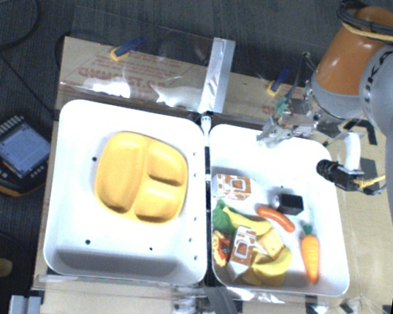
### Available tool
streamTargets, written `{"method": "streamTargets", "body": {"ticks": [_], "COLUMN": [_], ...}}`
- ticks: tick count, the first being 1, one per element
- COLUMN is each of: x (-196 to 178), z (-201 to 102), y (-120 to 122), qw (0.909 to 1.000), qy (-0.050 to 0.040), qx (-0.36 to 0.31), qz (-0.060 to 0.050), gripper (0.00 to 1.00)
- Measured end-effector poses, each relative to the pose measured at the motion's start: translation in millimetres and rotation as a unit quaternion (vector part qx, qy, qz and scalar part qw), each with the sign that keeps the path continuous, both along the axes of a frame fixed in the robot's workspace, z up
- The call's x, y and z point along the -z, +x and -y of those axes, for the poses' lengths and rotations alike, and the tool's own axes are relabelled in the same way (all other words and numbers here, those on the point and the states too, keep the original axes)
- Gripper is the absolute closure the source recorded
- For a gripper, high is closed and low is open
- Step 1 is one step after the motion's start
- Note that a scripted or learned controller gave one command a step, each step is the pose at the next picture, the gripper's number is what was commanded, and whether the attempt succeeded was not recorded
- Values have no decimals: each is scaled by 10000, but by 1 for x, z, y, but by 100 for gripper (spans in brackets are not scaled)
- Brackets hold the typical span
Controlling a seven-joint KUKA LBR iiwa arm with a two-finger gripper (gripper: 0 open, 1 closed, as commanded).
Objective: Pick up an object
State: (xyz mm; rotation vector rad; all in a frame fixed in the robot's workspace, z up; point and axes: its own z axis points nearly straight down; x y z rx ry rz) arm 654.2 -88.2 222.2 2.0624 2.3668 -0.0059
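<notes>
The right bin [325, 186] holds a pile of toy food: a carrot [310, 256], a red sausage [275, 218], a banana [273, 264], a small black block [290, 202], two patterned cartons [233, 186] and a green piece [232, 219]. My gripper [275, 133] hangs over the far left corner of that bin, above its rim, apart from all the objects. I see nothing between its fingers.
A yellow divided plate [141, 176] lies in the left bin [64, 242]. A metal post [217, 74] stands at the back between the bins. The arm's orange band [349, 55] is at the upper right. A handheld device [11, 153] lies on the floor at the left.
</notes>
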Motion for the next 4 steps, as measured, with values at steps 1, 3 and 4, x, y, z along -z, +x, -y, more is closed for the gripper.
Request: {"method": "streamTargets", "body": {"ticks": [1, 3, 4], "x": [0, 109, 110], "z": [0, 54, 24], "y": [0, -80, -127], "qw": [10000, 9996, 9992], "qy": [0, -1, -78], "qx": [-1, -111, -26], "qz": [0, 254, 397], "gripper": [0, 0, 0]}}
